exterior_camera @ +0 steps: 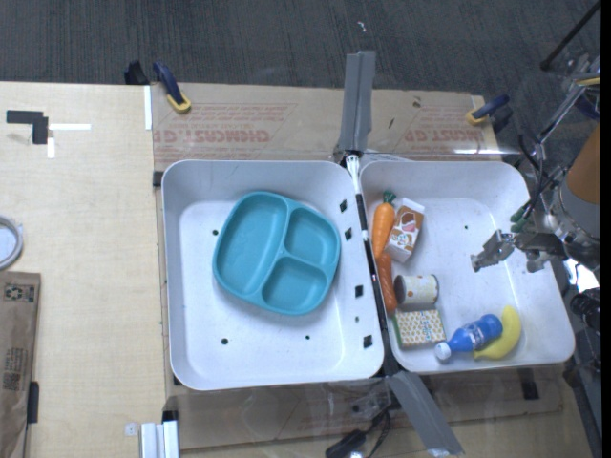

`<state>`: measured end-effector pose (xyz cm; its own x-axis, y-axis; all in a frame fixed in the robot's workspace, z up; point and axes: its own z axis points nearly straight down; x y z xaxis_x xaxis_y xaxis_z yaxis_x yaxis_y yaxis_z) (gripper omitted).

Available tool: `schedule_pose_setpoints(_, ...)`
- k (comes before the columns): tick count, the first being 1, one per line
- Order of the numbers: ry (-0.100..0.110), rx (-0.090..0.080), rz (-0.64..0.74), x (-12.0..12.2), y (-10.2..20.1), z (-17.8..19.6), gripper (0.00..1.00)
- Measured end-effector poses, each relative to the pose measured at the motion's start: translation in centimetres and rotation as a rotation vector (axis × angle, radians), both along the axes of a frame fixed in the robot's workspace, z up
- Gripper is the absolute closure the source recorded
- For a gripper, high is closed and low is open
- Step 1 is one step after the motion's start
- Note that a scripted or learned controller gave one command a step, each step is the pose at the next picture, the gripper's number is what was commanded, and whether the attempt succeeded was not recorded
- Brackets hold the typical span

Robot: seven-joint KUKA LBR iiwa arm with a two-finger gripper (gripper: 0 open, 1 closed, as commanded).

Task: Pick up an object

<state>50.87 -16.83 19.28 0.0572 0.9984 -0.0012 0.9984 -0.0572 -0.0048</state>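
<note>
Though the arm is cut off at the frame's right edge, its gripper (495, 252) hangs over the right bin (458, 184), fingers slightly parted, holding nothing. A blue plastic bottle (473, 337) partly hides the curved banana (506, 337).

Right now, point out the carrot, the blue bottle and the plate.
carrot (382, 225): camera view, middle of its orange body.
blue bottle (474, 336): camera view, middle of its blue body.
plate (277, 252): camera view, ridge where its compartments meet.

Grey metal pincer (498, 250), dark cables
</note>
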Motion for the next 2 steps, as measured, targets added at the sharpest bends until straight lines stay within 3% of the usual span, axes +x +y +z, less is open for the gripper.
schedule_pose_setpoints(1, -0.001, 0.002, 0.060, -3.16, 1.14, -10.35, 0.00)
schedule_pose_setpoints(2, 0.004, 0.003, 0.057, -3.19, 1.06, -9.71, 1.00)
